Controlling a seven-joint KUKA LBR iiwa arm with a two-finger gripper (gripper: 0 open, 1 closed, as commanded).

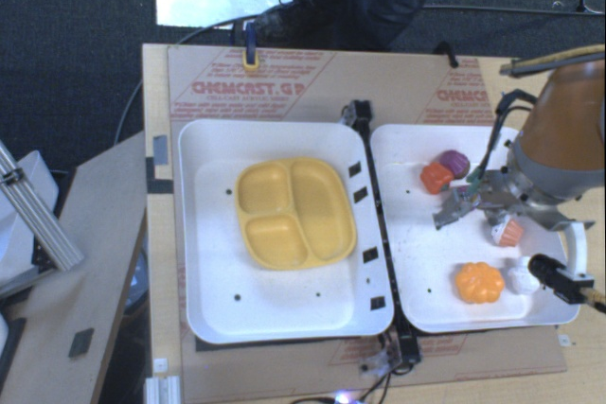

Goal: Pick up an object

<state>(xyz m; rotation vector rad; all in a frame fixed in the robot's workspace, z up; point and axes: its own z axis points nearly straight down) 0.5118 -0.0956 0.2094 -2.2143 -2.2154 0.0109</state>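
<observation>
My fingers (453, 211) are low in the right bin (407, 298), can't tell how wide they are. Closest grab is the little orange toy (436, 177) just above them, touching a purple one (455, 163). I'd come straight down on it. It's roundish, no obvious long axis.

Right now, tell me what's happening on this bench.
The arm reaches into the right bin, its gripper low beside an orange toy and a purple one. Nothing visibly sits between the fingers. An orange pumpkin toy lies nearer the front. The left bin holds a yellow divided tray, untouched.
</observation>
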